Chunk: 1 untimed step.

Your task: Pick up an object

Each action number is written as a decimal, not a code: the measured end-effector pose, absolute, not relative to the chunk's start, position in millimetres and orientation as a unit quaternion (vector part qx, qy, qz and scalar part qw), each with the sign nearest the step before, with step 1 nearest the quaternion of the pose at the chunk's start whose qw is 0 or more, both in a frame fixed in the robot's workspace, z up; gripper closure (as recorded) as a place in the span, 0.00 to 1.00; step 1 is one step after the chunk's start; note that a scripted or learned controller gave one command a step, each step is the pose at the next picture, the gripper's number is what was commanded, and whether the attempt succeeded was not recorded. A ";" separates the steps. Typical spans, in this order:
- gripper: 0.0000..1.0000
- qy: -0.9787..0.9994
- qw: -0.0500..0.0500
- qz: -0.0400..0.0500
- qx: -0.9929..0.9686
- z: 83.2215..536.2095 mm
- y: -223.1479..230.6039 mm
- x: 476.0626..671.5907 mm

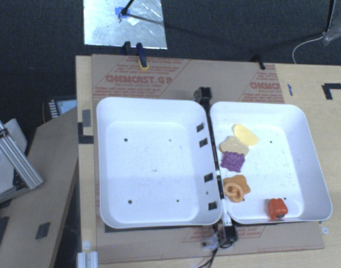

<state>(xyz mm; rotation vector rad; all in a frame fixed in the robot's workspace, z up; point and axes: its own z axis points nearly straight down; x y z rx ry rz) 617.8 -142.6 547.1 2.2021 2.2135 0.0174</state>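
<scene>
Several small objects lie in the right bin (304, 149), along its left side. A yellow oval piece (245, 134) is farthest back. Just in front of it sits a tan piece (233, 145), touching a purple piece (233, 161). An orange ring-shaped piece (236, 188) lies nearer the front. A red piece (277, 207) rests by the bin's front wall.
The left bin (154, 161) sits beside the right one, joined by a black clipped divider (212, 155). Both rest on a cardboard sheet (159, 77) on the bench. A shiny metal plate (124, 15) lies at the back. An aluminium frame (14, 158) stands at the left.
</scene>
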 end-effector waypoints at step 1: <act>1.00 0.711 0.004 0.002 0.703 547.5 -141.3 619.6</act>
